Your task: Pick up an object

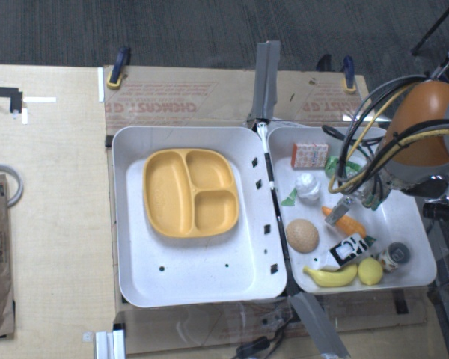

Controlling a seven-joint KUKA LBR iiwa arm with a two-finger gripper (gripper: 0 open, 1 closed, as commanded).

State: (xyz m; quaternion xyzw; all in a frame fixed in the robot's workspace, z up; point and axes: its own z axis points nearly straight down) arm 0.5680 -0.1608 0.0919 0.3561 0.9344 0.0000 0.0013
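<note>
While the hand hangs over the carrot, grip unclear; cardboard lettering unreadable.

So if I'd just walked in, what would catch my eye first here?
Probably the big yellow divided plate, lying alone in the left bin. Next, the right bin, crowded with small things: a banana and a lemon at its near edge, a brown ball beside them. Above that clutter hangs the arm's orange band.
</note>
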